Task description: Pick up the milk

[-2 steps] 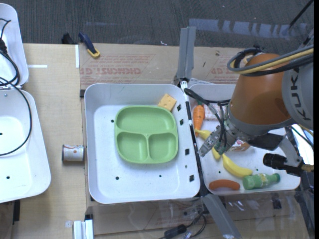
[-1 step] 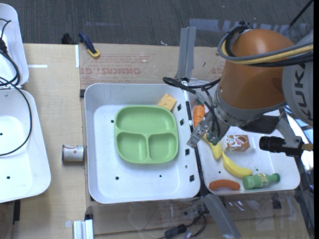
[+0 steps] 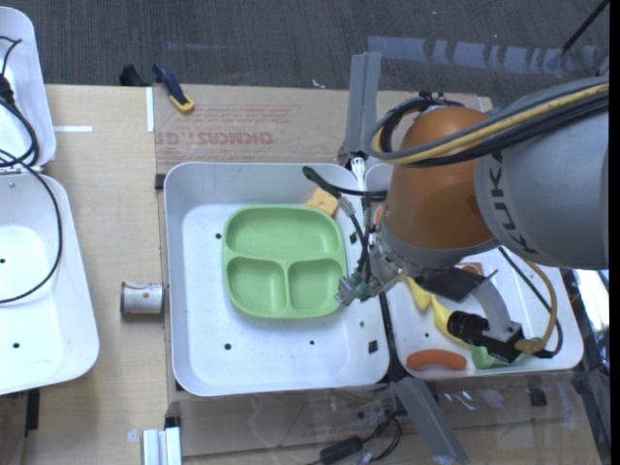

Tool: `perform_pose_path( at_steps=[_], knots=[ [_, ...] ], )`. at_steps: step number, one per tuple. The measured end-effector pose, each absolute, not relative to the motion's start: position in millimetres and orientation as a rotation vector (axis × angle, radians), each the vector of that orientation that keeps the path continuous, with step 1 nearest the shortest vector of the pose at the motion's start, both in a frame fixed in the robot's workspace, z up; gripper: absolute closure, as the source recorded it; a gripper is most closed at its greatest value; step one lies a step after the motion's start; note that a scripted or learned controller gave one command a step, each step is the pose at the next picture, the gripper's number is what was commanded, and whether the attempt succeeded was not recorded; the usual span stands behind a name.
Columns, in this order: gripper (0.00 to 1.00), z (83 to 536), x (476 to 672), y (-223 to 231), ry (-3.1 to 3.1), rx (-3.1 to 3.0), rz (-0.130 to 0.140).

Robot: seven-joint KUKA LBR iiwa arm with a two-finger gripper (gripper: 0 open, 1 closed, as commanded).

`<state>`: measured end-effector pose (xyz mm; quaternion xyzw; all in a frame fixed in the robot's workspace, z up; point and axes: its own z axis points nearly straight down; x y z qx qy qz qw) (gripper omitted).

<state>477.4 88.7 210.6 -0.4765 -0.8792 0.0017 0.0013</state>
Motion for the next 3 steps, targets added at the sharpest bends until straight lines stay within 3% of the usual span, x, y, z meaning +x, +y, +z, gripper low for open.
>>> perform_pose_path(
  at_steps=[1, 2, 3],
  knots=[
    [1.0, 191, 477.3, 167, -2.921, -1.152, 0.004],
    [1.0, 206, 477.8, 152, -2.862, -1.296, 0.003],
    [1.0, 198, 477.7, 149, -3.027, -0.834, 0.003]
  ],
)
